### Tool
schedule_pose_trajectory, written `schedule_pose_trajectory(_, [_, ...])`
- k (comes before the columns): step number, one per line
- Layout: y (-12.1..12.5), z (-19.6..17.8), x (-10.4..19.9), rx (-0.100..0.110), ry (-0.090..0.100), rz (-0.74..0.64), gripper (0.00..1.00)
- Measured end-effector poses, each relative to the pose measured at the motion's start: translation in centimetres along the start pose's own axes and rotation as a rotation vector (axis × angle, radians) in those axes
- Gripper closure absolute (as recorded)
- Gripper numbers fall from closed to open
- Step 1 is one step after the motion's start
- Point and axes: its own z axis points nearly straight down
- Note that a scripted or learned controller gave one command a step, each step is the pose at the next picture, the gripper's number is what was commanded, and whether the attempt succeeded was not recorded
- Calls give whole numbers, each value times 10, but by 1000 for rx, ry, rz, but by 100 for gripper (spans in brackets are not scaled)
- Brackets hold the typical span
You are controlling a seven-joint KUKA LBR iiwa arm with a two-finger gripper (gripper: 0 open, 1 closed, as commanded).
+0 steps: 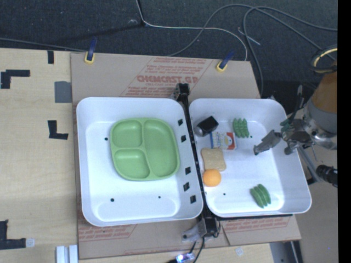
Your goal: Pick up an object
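Camera view: my gripper (270, 141) hangs over the right bin (290, 199), near its right wall, fingers spread apart and holding nothing. Nothing is picked yet; the whole grasp remains. Candidates lie to my left: ridged green piece (240, 127), black block (207, 125), small carton (223, 141), tan sponge (213, 159), orange ball (211, 178). A green pod (261, 195) sits below me. Beyond them, the left bin (93, 201) holds a green divided plate (145, 149). Both bins rest on cardboard sheet (164, 75) over wooden bench (33, 174); cables trail behind.

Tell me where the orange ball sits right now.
The orange ball lies in the right bin, by its left wall, touching the tan sponge block just behind it.
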Motion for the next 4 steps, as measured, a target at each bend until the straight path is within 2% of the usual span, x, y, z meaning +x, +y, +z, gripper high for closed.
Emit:
schedule_pose_trajectory(1, [3,-7,0,-13,-3,-4,0])
schedule_pose_trajectory(3, [17,101,2,-8,-3,-5,0])
schedule_pose_trajectory(4, [17,133,2,-14,-6,-4,0])
